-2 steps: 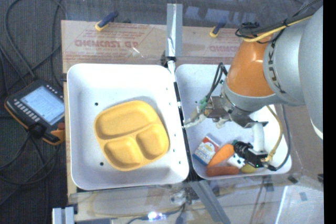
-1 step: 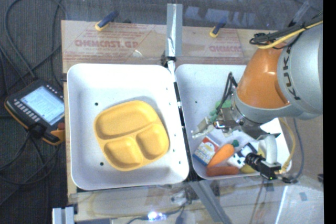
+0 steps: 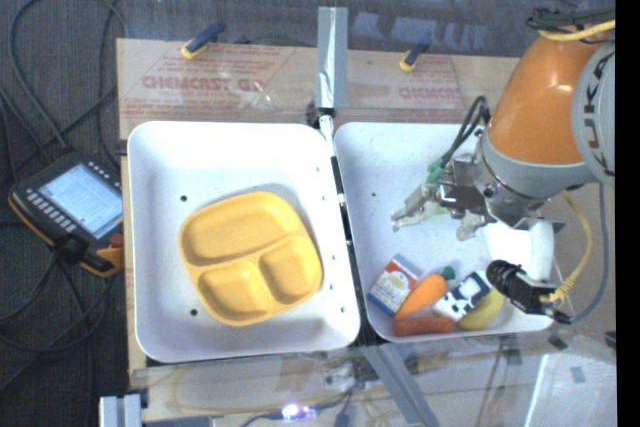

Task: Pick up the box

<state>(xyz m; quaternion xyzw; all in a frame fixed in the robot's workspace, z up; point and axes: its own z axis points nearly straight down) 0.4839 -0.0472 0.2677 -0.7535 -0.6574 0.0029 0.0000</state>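
1. Box (image 3: 394, 284): small carton, white/blue with red and orange print, lies in the right bin (image 3: 372, 177) near its front-left corner, tilted, close to the bin's left wall.
2. Carrot (image 3: 424, 296): orange, slanted, lower end touching or just beside the box's right edge, green tip up-right.
3. Red-orange elongated item (image 3: 424, 325): lies flat along the front wall, under the carrot, just right of the box. Exact type unclear.
4. Small black-and-white packet (image 3: 466, 295): right of the carrot, blue bit on it, leans on a yellow banana-like piece (image 3: 487, 311) at the front-right.
5. Gripper (image 3: 437, 212): hangs over the middle of the right bin, above and right of the box, apart from it. Two pale fingers (image 3: 412, 211) point left and spread apart, released, nothing between them. Green detail on its body.
6. Arm (image 3: 545, 120): grey wrist with big orange band, enters from the right, covers the bin's right side; black cable connector (image 3: 510, 282) and yellow cable below it.
7. Left bin (image 3: 150, 245): holds a yellow three-compartment tray (image 3: 250, 256), turned slightly, roughly centred.
8. Bench (image 3: 160, 75): wooden board with red print, two blue-yellow clamps (image 3: 203, 38) at the back, metal post (image 3: 331, 60) between the bins.
9. Teach pendant (image 3: 68, 207): orange/black, lit screen, on the floor left of the bench; cables on grey carpet.
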